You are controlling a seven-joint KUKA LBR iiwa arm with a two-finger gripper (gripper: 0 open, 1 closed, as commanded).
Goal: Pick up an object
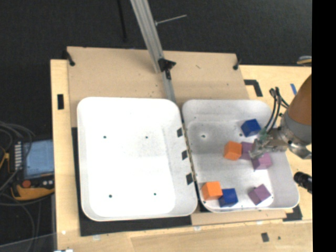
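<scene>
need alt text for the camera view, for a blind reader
The arm's hand is down in the right bin among purple, orange and blue blocks, over a purple block beside an orange block. The left bin sits alongside.

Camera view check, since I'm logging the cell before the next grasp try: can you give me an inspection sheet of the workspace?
Surface: wooden bench bearing left bin and right bin.
Job's things: in the right bin, two blue cubes, two orange cubes, purple blocks.
Clutter: nothing seen.
Grippers: gripper low in the right bin, at the purple block beside the orange cube.
Cables: black wires on the arm.
Surroundings: metal post; handheld controller at left.
</scene>
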